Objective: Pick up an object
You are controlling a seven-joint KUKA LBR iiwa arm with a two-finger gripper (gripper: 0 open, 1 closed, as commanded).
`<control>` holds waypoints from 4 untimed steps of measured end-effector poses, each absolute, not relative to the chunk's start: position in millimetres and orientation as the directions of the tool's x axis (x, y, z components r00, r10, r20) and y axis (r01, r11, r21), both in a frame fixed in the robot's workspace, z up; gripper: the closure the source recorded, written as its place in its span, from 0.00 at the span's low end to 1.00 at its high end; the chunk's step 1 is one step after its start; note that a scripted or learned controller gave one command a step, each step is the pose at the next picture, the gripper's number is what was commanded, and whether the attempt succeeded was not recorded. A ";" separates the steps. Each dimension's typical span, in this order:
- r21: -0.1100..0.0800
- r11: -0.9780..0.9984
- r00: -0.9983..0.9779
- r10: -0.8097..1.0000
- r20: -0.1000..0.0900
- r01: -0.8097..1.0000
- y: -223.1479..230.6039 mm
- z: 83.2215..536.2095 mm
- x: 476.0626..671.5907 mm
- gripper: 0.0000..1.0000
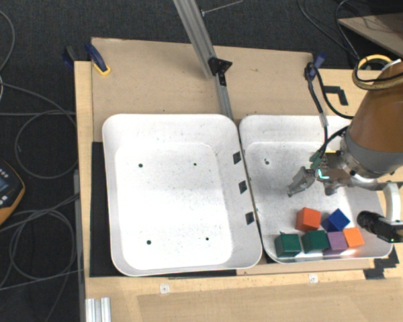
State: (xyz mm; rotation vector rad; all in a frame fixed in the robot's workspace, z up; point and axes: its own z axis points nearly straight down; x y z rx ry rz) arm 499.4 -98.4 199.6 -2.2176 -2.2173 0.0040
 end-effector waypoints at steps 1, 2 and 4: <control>-0.001 0.000 0.000 1.000 0.001 1.000 -98.4 200.9 500.4 0.00; -0.007 0.000 0.000 1.000 0.002 1.000 -93.3 157.4 502.2 0.00; 0.001 0.000 0.000 1.000 0.002 1.000 -92.6 118.0 502.9 1.00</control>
